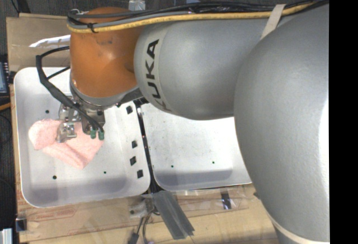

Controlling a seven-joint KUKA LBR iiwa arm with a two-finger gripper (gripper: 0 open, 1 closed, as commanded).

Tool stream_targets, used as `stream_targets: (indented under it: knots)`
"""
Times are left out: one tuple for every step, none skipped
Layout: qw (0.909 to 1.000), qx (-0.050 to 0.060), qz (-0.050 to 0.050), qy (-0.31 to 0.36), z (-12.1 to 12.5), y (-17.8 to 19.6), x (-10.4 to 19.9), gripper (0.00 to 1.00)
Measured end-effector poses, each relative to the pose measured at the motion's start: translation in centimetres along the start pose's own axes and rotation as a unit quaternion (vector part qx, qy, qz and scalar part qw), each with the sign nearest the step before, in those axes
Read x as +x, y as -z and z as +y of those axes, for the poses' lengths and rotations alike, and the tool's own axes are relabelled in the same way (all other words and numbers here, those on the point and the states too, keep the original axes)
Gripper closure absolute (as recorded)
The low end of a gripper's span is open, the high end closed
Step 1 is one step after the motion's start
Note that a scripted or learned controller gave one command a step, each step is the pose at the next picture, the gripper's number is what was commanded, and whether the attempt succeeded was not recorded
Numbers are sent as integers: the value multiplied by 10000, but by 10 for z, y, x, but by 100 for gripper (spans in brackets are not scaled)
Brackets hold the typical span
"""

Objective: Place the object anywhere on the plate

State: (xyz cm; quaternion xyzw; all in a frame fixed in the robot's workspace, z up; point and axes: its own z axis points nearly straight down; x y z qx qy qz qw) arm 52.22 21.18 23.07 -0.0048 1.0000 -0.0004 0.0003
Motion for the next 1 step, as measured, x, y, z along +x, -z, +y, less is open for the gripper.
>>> stream_targets:
  knots:
    - [10000,-1,-1,-4,0,0,0,0]
